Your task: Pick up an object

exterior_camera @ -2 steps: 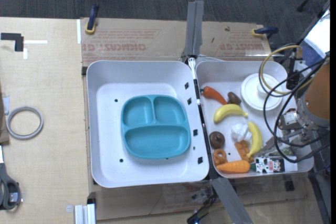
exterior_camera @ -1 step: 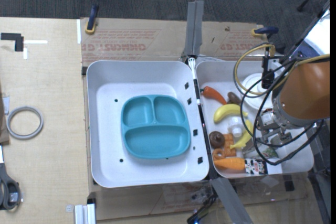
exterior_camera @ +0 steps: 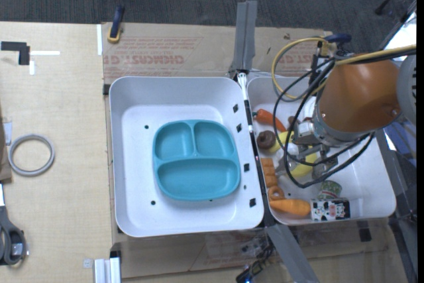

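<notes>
Grey arm with its orange band [exterior_camera: 361,93] hangs low over the right white bin [exterior_camera: 371,205].
The gripper [exterior_camera: 306,159] sits among yellow and orange plastic food [exterior_camera: 291,207]; its grip cannot be told, so nothing is visibly lifted yet.

The shallow white plastic bin on the left [exterior_camera: 126,162] is showing a teal three-part plastic plate [exterior_camera: 196,160]; the white bin on the right [exterior_camera: 371,195] is showing an orange carrot-shaped toy [exterior_camera: 289,207], a smaller orange piece [exterior_camera: 267,117], a brown round lump [exterior_camera: 266,139], a yellow object [exterior_camera: 299,169] and a white card dotted black [exterior_camera: 330,209]. The grey arm's broad band [exterior_camera: 358,93] is glowing copper-orange, with black and yellow cables [exterior_camera: 298,73] looping past, while a grey tape ring [exterior_camera: 30,154] is lying on the pale wooden bench [exterior_camera: 53,103]
</notes>
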Motion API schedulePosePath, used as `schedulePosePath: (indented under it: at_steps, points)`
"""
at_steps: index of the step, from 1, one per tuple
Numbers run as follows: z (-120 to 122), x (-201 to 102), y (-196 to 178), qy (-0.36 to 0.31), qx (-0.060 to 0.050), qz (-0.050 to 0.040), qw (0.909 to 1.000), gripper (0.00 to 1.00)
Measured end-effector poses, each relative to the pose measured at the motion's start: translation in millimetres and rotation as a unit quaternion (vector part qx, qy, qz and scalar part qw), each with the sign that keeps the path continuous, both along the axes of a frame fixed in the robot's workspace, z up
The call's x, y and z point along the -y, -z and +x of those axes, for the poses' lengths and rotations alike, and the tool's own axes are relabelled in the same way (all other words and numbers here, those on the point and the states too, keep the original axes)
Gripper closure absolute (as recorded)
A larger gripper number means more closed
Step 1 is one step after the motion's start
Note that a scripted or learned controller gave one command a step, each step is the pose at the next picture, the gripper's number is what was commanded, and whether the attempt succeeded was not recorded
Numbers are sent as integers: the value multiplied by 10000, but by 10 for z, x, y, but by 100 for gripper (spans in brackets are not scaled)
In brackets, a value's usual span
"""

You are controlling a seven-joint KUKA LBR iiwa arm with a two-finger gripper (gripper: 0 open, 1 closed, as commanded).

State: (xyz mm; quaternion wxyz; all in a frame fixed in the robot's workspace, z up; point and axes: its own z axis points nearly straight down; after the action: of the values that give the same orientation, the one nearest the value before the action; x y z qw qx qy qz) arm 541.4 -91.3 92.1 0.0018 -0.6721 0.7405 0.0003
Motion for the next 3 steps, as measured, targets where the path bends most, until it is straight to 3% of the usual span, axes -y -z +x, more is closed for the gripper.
schedulePosePath:
  at_steps: [1, 2, 3]
  points:
    - [9, -22, -91, -3, 8, 14, 10000, 100]
    - [555, 862, 0, -550, 6, 5, 9985, 100]
    - [557, 858, -1, -553, 7, 7, 9985, 0]
